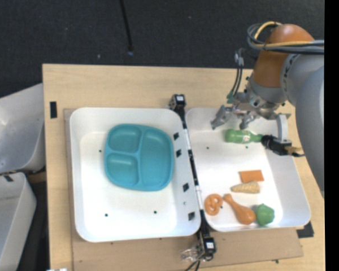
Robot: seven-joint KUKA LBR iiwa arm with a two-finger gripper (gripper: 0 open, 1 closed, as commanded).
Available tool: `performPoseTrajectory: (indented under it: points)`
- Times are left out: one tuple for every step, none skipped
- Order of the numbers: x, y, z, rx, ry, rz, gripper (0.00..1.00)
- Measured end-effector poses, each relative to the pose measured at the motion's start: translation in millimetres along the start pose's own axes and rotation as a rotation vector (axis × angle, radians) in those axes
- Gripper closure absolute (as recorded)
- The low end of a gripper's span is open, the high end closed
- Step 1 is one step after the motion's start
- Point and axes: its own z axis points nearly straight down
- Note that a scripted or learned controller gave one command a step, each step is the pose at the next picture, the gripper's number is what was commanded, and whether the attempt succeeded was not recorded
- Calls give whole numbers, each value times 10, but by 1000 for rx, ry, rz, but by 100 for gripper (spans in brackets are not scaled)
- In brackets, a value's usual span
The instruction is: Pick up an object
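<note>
**benchwatcher:** Over the right bin (296, 179), up at its far end, sits the gripper (235, 119). Its fingers (220, 121) are splayed wide apart and nothing is between them. The orange band (274, 58) on the arm shows right above the wrist, with cables looping over the top.

**pickfail_fan:** So where's the stuff relative to the jaws?

**benchwatcher:** Closest thing is the green bottle (242, 136), lying on its side just below the open jaws and a touch toward the arm's side. Can't tell if a fingertip grazes it; it looks just beside, not gripped. Everything else is well apart from the jaws, down at the near end of that bin: an orange block (251, 176), a pale corn-looking piece (246, 188) touching just under it, then an orange pretzel (213, 203), a drumstick (240, 209) and a green round thing (264, 214) lined up along the near wall. The drumstick's fat end is touching the green one.

**pickfail_fan:** And the other bin?

**benchwatcher:** Left bin (90, 208) is well off to the jaws' far side, across the divider. It has a teal compartment plate (139, 156) lying flat in the middle. Both bins sit on the wooden bench (56, 89), and there's a small black clip (177, 101) at the far end of the seam between them, near the gripper but not touching.
</note>
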Motion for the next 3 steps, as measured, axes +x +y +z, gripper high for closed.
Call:
performPoseTrajectory:
  points:
    - [-8, 17, -157, -8, -2, -1, 100]
    - [-28, 111, -640, -9, 2, -1, 100]
    - [-34, 119, -697, -6, 2, -3, 100]
